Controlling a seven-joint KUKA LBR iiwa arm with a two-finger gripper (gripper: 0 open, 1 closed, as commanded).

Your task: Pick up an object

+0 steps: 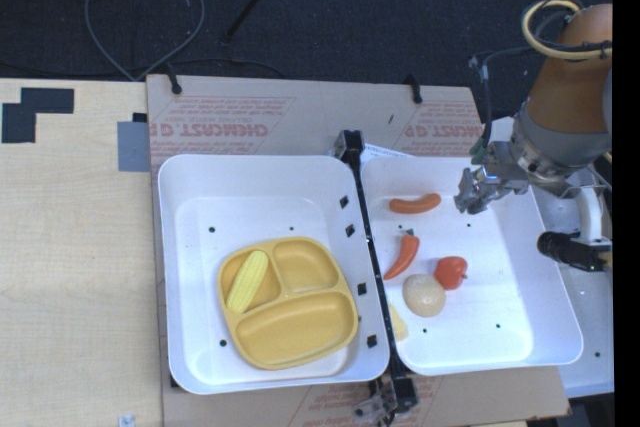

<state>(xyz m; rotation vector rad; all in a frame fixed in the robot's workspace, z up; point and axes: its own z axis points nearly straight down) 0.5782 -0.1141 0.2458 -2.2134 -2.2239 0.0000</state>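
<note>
The tool (474,195) hangs over the right bin (540,315) near its upper edge, just right of the sausage (414,204), likely the easiest pick. Whether it is apart or together I cannot tell, and the chili (402,256), tomato (451,270) and onion (424,295) lie loose nearer the middle, each apart enough for a clean grasp

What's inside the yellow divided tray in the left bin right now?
The yellow tray holds one corn cob in its left compartment. Nothing else shows in the other two. Whatever lies under the tray is covered.
</note>
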